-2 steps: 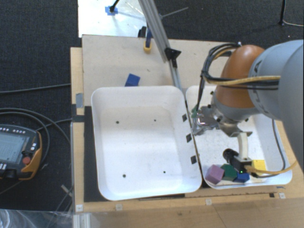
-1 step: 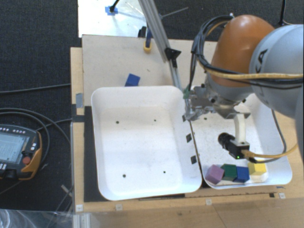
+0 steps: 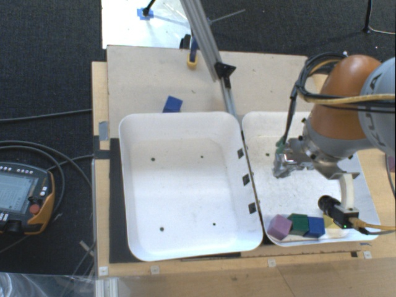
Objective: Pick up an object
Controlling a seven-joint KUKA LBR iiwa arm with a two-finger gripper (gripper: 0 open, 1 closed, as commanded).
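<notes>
- Nearest you, along the near wall of the right bin (image 3: 260,129), sits your pile of candidates: a purple block (image 3: 279,226), a green block (image 3: 299,223) and a blue block (image 3: 315,226), all touching in a row, with a bit of something yellowish (image 3: 329,222) tucked behind them.
- My guess is these are small, light, rigid cubes with flat faces, so they shouldn't squash or break. Could be a bit slick though.
- The purple one at the left end looks like the easiest take: pinch it across two opposite flat sides. The middle green one is boxed in by its neighbours.
- A little farther in, the gripper (image 3: 282,164) hangs over bare bin floor, well apart from the blocks. You can't really tell how wide its fingers are from this angle, and nothing is visibly between them.
- The arm (image 3: 346,110) reaches in from the right, orange band up top, wrist pointing down and leftward.
- The left bin (image 3: 133,166) has no blocks in it.
- Far off, another blue block (image 3: 172,104) lies on the bench (image 3: 142,73), outside both bins.
</notes>
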